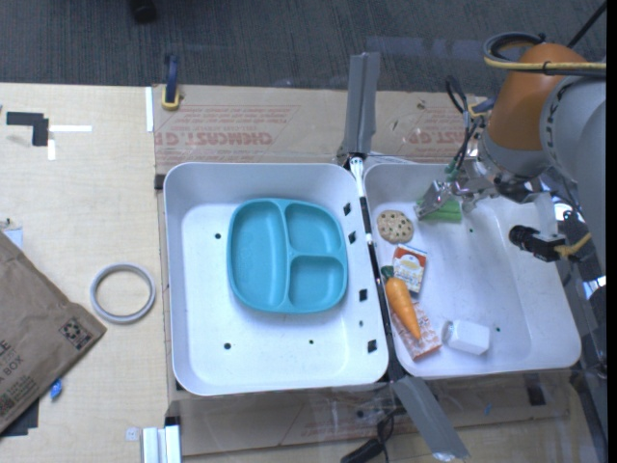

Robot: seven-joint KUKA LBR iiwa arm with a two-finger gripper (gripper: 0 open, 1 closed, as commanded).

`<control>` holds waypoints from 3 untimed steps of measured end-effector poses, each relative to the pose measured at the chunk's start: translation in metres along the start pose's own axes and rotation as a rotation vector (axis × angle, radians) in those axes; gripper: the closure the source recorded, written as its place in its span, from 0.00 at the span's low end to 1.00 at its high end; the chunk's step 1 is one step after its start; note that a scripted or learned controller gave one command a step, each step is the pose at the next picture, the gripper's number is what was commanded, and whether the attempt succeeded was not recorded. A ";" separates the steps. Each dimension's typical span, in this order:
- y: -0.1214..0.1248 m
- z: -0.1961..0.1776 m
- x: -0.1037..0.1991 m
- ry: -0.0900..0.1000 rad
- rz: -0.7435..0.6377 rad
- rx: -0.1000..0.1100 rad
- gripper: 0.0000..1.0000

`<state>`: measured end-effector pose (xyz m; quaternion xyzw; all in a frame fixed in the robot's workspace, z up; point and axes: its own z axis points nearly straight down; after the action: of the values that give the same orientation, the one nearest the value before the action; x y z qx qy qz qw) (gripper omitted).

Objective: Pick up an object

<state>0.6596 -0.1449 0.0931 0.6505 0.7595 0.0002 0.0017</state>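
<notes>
Your right bin (540, 350) holds a carrot (402, 307), a juice carton (410, 268), a cookie (393, 226) and a white block (469, 337). The gripper (442, 201) hangs over its far corner with something green between its fingers. That pinch looks shallow, so you could lose it when lifting.

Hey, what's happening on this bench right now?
A grey robot arm reaches in from the right, its pincer low over the far end of the right bin, at a green item. Whether it grips it is unclear. A cookie, a carrot and a white block lie nearby. The left bin holds a blue divided plate.
</notes>
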 end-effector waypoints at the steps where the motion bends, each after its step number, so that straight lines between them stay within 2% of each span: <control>1: -0.002 -0.011 -0.002 0.001 0.003 0.007 1.00; 2: 0.005 -0.124 0.033 0.001 -0.005 0.001 1.00; 3: 0.003 -0.116 0.060 0.000 0.395 0.006 1.00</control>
<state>0.6532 -0.0850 0.2093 0.7870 0.6169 -0.0017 -0.0006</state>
